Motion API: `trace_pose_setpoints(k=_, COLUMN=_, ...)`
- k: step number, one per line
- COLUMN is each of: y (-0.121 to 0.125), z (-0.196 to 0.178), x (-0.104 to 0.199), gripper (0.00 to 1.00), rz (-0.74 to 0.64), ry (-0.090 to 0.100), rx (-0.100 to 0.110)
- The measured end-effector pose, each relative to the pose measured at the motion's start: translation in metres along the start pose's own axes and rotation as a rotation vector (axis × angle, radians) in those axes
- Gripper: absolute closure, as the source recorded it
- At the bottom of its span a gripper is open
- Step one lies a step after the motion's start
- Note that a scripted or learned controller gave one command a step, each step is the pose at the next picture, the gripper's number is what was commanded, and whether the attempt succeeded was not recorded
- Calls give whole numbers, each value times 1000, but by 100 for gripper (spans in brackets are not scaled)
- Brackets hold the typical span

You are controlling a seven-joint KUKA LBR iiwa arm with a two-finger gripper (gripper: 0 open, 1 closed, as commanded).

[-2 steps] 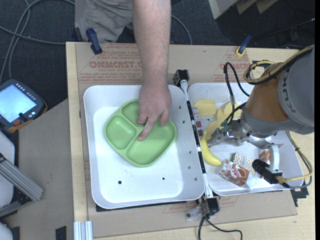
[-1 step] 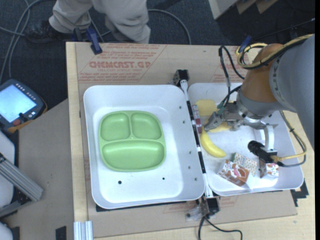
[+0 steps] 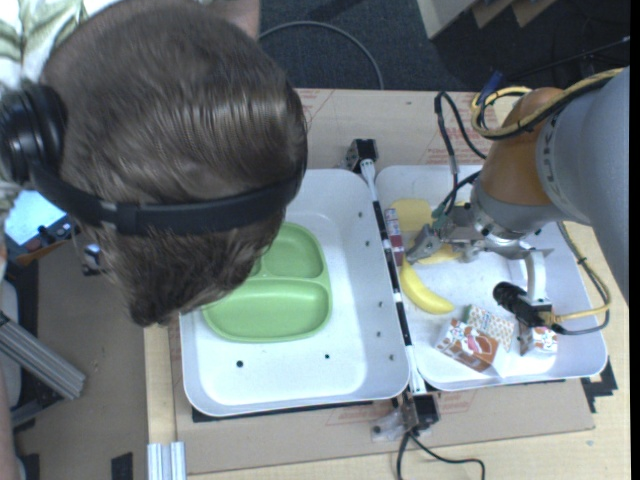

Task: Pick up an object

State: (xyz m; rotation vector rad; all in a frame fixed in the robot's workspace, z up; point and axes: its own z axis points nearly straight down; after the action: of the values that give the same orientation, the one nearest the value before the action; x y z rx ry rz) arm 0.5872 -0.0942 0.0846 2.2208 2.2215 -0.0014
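Camera view: a person's head with headphones covers much of the left bin, which holds a green divided tray. Grey arm reaches over the right bin. Gripper hangs low beside the yellow banana; finger state cannot be told, and nothing is visibly held. A patterned packet lies near the front. Judgement: centre over the banana's midsection and descend straight before closing.
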Motion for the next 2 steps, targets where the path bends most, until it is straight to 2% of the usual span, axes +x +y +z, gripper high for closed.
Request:
trace_pose_setpoints(k=1, y=-11, z=0, x=-54, gripper=0, rz=1, ry=0, rx=1)
trace_pose_setpoints(k=2, y=-8, z=0, x=-93, gripper=0, rz=-6, ry=15, rx=3)
